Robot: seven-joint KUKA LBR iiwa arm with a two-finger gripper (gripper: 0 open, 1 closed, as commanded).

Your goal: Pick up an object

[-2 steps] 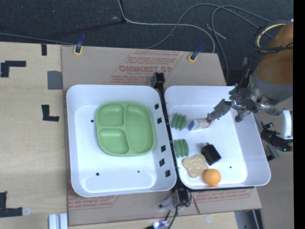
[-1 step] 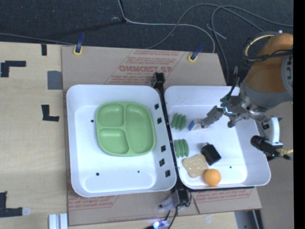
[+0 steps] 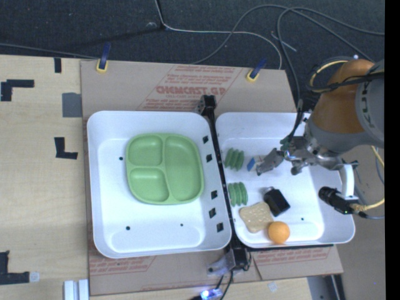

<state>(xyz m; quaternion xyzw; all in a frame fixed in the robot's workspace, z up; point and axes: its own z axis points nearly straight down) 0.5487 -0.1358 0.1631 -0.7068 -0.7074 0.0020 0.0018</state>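
My gripper [image 3: 267, 164] hangs over the middle of the right bin [image 3: 312, 125], reaching in from the right, with the grey and orange arm behind it. Just left of it a small blue piece [image 3: 250, 164] lies on the bin floor. Two green ribbed pieces lie along the bin's left side, one [image 3: 234, 159] further back and one [image 3: 238, 194] nearer the front. A black block [image 3: 276, 201] sits below the gripper. A tan cracker-like piece [image 3: 255, 216] and an orange ball [image 3: 279, 232] rest near the front wall. Nothing visible is held.
The left bin [image 3: 100, 167] holds a green divided plate [image 3: 165, 169]. A black divider with clips [image 3: 215, 167] runs between the bins. Cables trail across the dark floor behind the bench and around the arm at the right.
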